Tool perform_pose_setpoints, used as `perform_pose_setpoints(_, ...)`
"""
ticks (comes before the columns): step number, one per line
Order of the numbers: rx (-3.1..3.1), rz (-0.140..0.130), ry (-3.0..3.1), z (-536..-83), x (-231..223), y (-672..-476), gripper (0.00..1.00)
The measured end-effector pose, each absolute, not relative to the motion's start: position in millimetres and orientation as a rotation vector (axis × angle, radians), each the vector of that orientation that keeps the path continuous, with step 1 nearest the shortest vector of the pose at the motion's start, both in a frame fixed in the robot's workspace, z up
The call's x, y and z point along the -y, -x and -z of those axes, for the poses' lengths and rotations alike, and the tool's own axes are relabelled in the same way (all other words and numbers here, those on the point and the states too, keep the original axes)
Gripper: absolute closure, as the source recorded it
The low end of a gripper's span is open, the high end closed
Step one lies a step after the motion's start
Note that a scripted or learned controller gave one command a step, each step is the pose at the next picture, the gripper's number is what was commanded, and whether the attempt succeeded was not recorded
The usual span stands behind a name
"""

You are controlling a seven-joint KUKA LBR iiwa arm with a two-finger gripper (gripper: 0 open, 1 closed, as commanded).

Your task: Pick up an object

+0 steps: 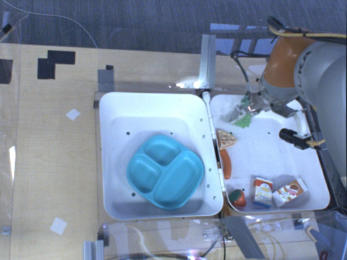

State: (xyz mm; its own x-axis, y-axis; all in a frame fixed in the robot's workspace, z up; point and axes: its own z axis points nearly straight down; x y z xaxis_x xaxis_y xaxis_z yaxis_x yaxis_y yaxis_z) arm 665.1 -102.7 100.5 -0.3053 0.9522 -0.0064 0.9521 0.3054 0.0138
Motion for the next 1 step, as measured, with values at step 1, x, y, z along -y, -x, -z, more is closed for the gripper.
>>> perform_pose_setpoints(1,-2.444,-0.008,-1.964,-187.4,40.2,-670.4,1.0)
